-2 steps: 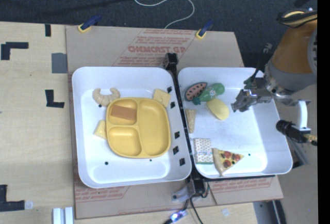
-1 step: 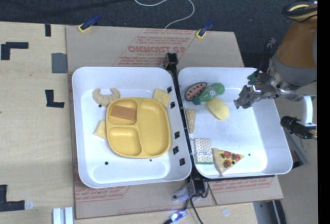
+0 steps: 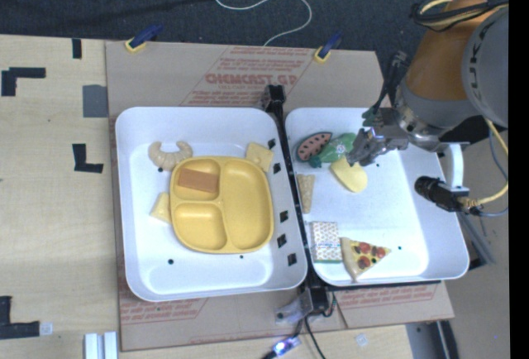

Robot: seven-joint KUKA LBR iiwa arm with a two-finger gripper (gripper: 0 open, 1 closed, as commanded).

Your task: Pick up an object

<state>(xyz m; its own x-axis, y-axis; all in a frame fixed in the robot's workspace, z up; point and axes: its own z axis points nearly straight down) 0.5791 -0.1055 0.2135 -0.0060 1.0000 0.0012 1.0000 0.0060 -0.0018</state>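
Observation:
My gripper (image 3: 364, 152) hangs low over the back of the right bin (image 3: 430, 254), its dark fingers just above a pale yellow lemon-shaped piece (image 3: 350, 177). Left of it lie a watermelon slice (image 3: 314, 145) and a green leafy piece (image 3: 337, 152). A pizza slice (image 3: 362, 255) and a patterned square cracker (image 3: 324, 238) rest near that bin's front. A tan wedge (image 3: 306, 190) leans by the divider. I see nothing held between the fingers.
The left bin (image 3: 140, 266) holds a yellow divided plate (image 3: 248, 221) with a brown slab (image 3: 198, 179) in it, a tan croissant shape (image 3: 168, 154) behind it, and cheese-coloured wedges (image 3: 259, 155) beside it. A white cable (image 3: 264, 2) runs across the dark floor behind.

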